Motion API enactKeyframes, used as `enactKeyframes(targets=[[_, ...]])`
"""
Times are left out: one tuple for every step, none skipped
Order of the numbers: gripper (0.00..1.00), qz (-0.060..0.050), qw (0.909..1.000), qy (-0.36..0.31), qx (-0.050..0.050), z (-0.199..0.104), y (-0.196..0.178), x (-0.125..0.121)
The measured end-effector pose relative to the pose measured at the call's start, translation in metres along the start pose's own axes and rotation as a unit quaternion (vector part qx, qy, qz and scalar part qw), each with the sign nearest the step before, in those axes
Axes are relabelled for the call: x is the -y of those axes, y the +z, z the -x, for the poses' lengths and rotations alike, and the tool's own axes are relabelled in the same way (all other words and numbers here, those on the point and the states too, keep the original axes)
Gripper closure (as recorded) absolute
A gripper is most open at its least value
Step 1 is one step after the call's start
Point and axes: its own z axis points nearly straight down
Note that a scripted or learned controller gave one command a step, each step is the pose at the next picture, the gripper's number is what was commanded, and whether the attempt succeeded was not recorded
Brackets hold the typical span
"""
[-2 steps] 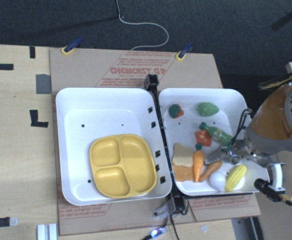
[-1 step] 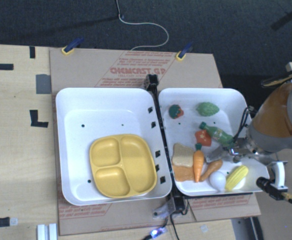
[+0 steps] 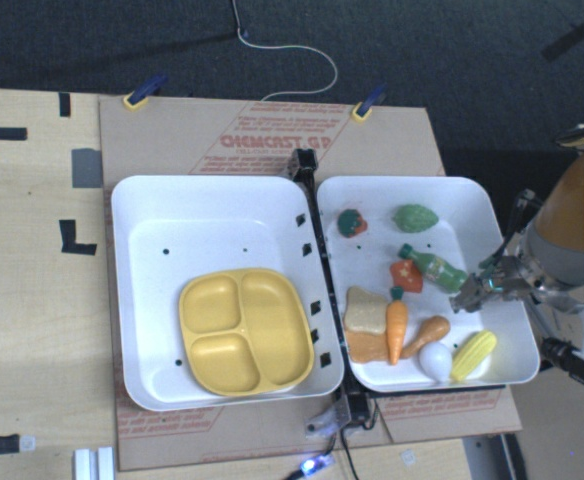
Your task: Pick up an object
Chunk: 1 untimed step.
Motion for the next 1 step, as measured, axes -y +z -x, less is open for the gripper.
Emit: enactKeyframes(targets=[[1.0,0.001,1.0,-0.001,0.0,0.0026,-0.0626,-0.0009]])
